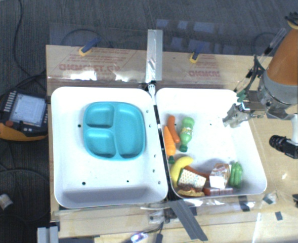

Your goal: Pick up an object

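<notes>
My gripper point(235, 118) hangs at the right bin's point(209, 103) far right rim, above bare white floor, with nothing seen between its fingers. Along that bin's left side lie two orange carrots point(170, 134) and a green bottle point(186, 132). At its near end sit a yellow banana point(180, 166), a brown waffle-like piece point(191, 180), a red-and-white packet point(219, 176) and a green pepper point(236, 173). All of these lie well left of or nearer than the gripper.
The left bin point(68, 135) holds a blue divided plate point(114, 129). A metal divider post point(154, 54) stands behind the seam between the bins. A yellow-cased device point(21, 115) lies on the floor at left.
</notes>
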`<state>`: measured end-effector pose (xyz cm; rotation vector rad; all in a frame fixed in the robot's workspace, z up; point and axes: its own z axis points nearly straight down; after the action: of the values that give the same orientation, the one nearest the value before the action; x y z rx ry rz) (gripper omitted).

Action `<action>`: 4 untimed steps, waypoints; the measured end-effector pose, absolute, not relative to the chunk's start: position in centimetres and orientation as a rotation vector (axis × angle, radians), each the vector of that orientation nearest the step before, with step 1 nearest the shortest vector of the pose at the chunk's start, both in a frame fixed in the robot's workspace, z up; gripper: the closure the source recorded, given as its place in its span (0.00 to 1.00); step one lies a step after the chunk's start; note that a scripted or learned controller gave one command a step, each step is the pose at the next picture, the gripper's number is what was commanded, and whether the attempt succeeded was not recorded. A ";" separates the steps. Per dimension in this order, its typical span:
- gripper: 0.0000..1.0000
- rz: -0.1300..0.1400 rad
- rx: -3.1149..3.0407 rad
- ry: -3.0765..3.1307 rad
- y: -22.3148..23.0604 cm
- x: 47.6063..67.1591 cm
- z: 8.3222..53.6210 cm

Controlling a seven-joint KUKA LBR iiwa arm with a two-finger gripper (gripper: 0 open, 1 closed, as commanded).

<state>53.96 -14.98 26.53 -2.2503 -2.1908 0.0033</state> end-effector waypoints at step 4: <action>1.00 0.002 -1.780 -2.588 -11.3 59.7 27.0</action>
<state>59.68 -11.29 27.03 -1.7798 -2.5875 0.0023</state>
